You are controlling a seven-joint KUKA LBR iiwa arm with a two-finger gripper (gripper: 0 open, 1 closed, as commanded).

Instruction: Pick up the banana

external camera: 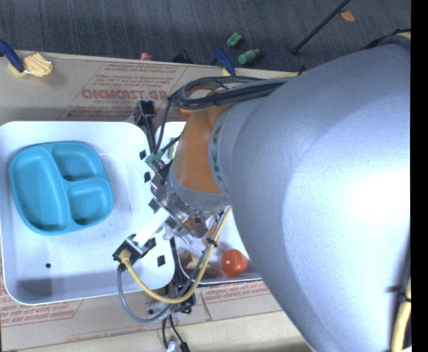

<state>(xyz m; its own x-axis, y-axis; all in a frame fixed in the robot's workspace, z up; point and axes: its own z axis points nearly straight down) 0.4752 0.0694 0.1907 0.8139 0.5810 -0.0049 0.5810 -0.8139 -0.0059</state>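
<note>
The arm (331, 189) leans low over the right of the 2 bins, screening most of it, so the banana's place and the fingers' state cannot be told; a blue tray (59, 185) sits in the left bin (15, 284), a small red-orange fruit (233, 262) near the table's front edge.

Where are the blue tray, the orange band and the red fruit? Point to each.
Blue tray (58, 187): camera view, on its middle, where the compartments meet.
Orange band (197, 156): camera view, on the band's lit face above the wrist.
Red fruit (234, 262): camera view, on its rounded top.
</note>
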